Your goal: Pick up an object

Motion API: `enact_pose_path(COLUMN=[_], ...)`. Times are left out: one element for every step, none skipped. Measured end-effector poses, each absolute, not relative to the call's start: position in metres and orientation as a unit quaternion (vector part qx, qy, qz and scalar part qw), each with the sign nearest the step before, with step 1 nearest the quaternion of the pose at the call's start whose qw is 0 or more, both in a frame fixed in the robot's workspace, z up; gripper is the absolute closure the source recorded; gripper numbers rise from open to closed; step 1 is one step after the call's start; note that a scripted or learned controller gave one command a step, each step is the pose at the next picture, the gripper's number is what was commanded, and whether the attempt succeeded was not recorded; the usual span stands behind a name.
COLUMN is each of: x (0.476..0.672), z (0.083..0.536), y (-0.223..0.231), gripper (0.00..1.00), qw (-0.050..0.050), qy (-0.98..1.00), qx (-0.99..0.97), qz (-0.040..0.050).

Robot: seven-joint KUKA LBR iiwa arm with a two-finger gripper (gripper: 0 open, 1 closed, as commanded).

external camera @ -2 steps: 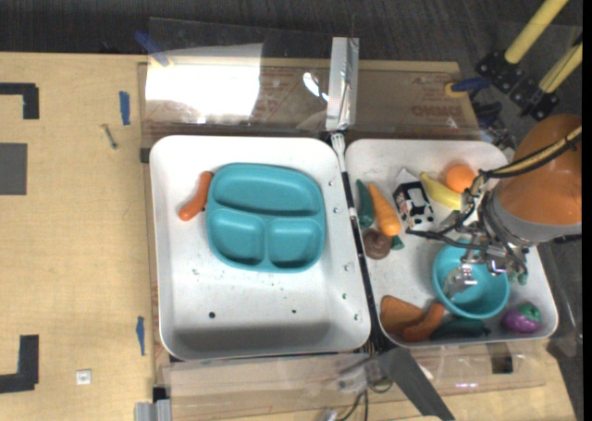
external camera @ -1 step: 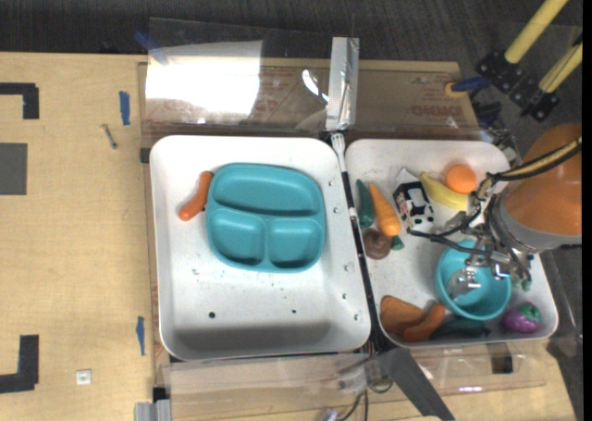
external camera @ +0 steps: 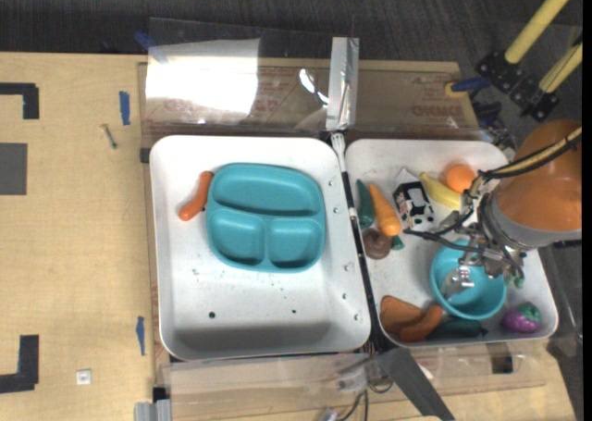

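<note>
The right bin (external camera: pixel 407 153) holds several toy foods: an orange carrot (external camera: pixel 384 209), a yellow banana (external camera: pixel 440 191), an orange fruit (external camera: pixel 459 177), a black-and-white cow toy (external camera: pixel 414 206), a brown round piece (external camera: pixel 376 242), purple grapes (external camera: pixel 523 318) and a brown-orange bread piece (external camera: pixel 412 315). A teal bowl (external camera: pixel 442 294) stands at the front right of that bin. My gripper (external camera: pixel 467 276) reaches down into the bowl from the right, below the arm's orange band (external camera: pixel 550 190). Its tip blends with the bowl's inside.
The left bin (external camera: pixel 250 336) carries a teal divided plate (external camera: pixel 266 216) with an orange sausage-shaped toy (external camera: pixel 195 197) beside its left edge. A thin wall (external camera: pixel 351 225) separates the bins. Black cables run from the wrist across the banana and cow toy.
</note>
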State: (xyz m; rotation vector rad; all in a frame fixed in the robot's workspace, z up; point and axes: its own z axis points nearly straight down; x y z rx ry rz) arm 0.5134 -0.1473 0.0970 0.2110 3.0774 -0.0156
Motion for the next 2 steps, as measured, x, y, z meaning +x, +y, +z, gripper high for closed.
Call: enact_pose_path(x=[0.5034,0.5074], z=[0.1019,0.0992], y=[-0.1458,-0.1387], gripper=[0.00,0.00], qw=[0.039,0.034], qy=[0.999,0.999], qx=[-0.013,-0.004], qz=[-0.0074,-0.0078])
